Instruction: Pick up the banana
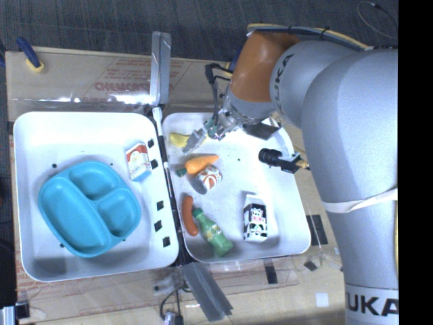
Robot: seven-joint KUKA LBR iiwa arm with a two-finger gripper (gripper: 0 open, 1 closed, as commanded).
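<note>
One banana (178, 139) in rt bin's (291, 242) far-left corner; gripper (201, 137) just beside it, prob. lining up; fingers' state unclear.

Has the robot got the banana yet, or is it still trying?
Not yet. Done: the arm has reached into the right bin, and its claw sits right beside the banana in the bin's far left corner. In hand: nothing that I can see; the banana lies on the bin floor. Left: grip it and lift it out.
</note>
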